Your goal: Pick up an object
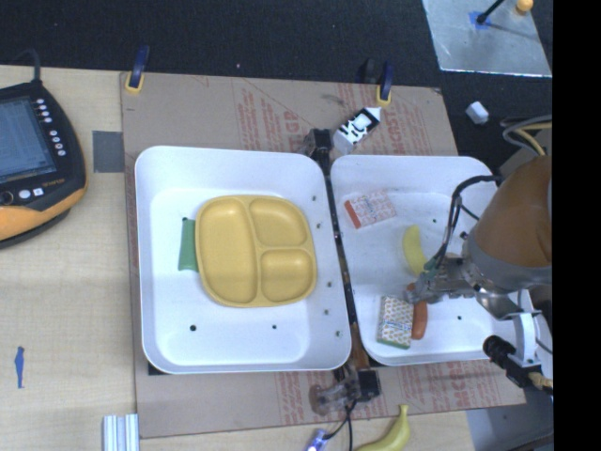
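Camera view: the gripper, its state impossible to tell, hangs low in the right bin between a yellow banana, a red sausage and a printed packet.

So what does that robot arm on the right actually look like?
The arm is a thick, rounded body, orange-brown on top in this view and grey lower down. A thin dark cable loops along its left side. At its tip sits a small dark metal gripper.
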### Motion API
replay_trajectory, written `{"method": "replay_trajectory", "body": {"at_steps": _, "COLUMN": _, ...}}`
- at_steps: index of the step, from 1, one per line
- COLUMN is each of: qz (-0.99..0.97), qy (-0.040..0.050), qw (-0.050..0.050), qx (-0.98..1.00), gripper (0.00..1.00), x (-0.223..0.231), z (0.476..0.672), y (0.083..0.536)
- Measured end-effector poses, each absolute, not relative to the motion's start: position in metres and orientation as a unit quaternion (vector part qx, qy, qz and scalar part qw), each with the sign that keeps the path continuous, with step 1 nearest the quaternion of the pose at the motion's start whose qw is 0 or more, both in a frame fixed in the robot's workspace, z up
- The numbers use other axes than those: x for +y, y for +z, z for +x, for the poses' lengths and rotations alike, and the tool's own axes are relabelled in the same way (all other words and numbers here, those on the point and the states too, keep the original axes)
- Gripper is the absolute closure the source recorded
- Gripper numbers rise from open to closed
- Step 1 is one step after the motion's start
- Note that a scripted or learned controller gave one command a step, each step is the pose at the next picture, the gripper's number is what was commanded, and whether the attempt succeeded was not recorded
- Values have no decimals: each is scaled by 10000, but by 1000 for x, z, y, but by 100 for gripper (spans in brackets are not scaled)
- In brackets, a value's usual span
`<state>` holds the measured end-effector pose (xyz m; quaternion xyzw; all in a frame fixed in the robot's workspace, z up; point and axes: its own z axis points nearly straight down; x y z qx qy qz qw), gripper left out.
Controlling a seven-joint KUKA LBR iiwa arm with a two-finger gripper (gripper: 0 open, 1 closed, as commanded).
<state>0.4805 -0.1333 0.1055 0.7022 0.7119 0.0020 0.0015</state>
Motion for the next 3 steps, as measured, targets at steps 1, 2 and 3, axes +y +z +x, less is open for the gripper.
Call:
{"method": "replay_trajectory", "body": {"at_steps": 1, "qz": 7023, "qy": 17, "qw": 10, "qx": 7118, "gripper": 0, "x": -133, "z": 480, "y": 105}}
{"method": "replay_trajectory", "body": {"at_steps": 2, "qz": 7003, "qy": 9, "qw": 17, "qx": 7138, "gripper": 100, "x": -134, "z": 481, "y": 115}}
{"method": "replay_trajectory", "body": {"at_steps": 3, "qz": 7004, "qy": 10, "qw": 19, "qx": 7138, "gripper": 0, "x": -134, "z": 481, "y": 115}}
